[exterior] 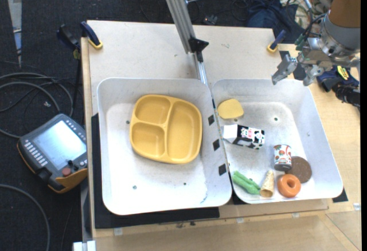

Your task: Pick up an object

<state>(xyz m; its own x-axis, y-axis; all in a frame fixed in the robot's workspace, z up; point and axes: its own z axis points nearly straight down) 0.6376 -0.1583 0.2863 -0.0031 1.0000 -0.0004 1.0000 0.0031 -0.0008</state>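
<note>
The tool (pixel 292 69) hangs above the far rim of the right bin (pixel 321 129), its fingers spread apart and holding nothing. Below it, nearer the camera, lie a yellow chip (pixel 230 109), a cow-print carton (pixel 246 136), a small can (pixel 282 156), a brown cookie (pixel 301 168), an orange donut (pixel 289 185), a cone (pixel 268 183) and a green pod (pixel 245 182). A yellow tray (pixel 166 128) sits far to its left.

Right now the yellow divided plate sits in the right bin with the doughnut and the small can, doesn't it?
Not quite: the camera view shows the yellow divided plate in the left bin. The doughnut and the small can are in the right bin.
</note>
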